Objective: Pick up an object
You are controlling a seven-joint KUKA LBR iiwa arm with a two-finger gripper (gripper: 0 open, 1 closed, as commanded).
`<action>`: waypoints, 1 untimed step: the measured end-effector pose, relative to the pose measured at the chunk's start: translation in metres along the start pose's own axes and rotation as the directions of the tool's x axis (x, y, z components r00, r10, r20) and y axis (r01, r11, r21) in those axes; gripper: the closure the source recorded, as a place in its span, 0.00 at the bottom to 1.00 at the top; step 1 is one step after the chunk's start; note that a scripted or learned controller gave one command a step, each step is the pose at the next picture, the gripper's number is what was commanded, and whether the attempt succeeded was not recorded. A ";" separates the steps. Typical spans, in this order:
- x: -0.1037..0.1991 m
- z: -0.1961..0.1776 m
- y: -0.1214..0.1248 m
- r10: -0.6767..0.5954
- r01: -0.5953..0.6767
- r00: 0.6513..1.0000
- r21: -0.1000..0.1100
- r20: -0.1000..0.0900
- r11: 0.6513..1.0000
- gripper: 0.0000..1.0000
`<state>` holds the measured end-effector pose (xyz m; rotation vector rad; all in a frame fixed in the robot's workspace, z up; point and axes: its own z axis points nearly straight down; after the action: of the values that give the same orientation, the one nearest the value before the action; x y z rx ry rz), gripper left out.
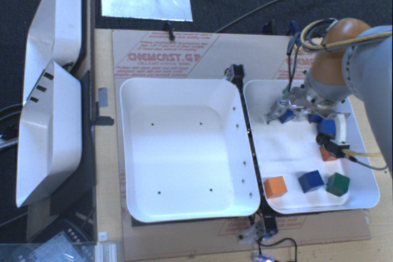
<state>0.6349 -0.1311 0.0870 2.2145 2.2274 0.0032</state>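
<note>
The right bin holds an orange cube, a blue cube and a green cube in a row along its near edge. A red block lies by the right wall, partly hidden behind a cable. My gripper is low over the far part of this bin, well away from the three cubes. Something small and blue shows at its tip, but I cannot tell whether it is an object or part of the gripper. A blue patch shows under the wrist.
The left bin sits beside the right one, with a black divider between their rims. The grey arm and its cables cover the right bin's far right corner. White trays lean at the far left.
</note>
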 end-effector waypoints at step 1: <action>0.041 0.000 0.022 0.002 -0.002 1.000 0.000 0.001 1.000 0.00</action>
<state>0.6571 -0.0901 0.0871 2.2161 2.2250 0.0020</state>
